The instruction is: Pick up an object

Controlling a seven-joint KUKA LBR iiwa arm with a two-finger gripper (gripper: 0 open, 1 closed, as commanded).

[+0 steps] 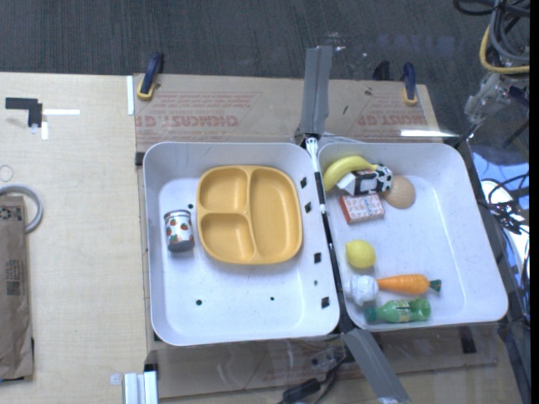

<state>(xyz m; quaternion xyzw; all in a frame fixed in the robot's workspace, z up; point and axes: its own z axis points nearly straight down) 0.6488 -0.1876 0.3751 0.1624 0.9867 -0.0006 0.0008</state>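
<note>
The left bin (168,310) carries the big yellow divided plate (249,214) and, beside it, a small printed can (178,231). The right bin (472,251) has the likely targets, crowded at its left wall: banana (344,170), red box (363,208), carrot (408,284), green bottle (397,311), lemon (360,254) (probably easiest, standing free). A black-white toy (371,180) is partly hidden. The gripper's state I cannot tell.
</note>
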